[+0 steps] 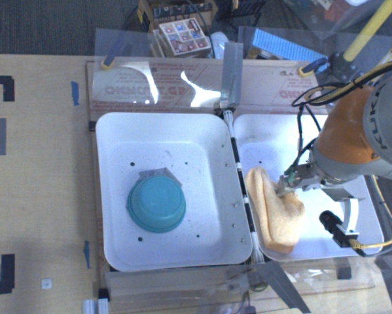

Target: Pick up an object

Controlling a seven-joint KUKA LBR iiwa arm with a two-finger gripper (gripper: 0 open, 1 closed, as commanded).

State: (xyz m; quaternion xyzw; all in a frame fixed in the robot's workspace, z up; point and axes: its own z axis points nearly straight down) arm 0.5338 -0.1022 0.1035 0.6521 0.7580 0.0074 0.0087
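A yellow sponge-like pad (pixel 272 214) lies along the left side of the right bin (pixel 267 133), its near end resting against the bin's front wall. My gripper (pixel 288 184) is low in that bin, right at the pad's upper right edge and touching it. The grey arm with its orange band (pixel 346 136) comes in from the right above it. A teal bowl (pixel 157 204) sits upside down in the left bin (pixel 117 136), partly covering a grey patch (pixel 158 173).
A raised divider (pixel 238 175) separates the two bins. Black cables (pixel 313 97) loop off the arm over the right bin's far side. A black part with a yellow cable (pixel 339 231) hangs near the right bin's front right. Boxes and clutter stand behind the bench.
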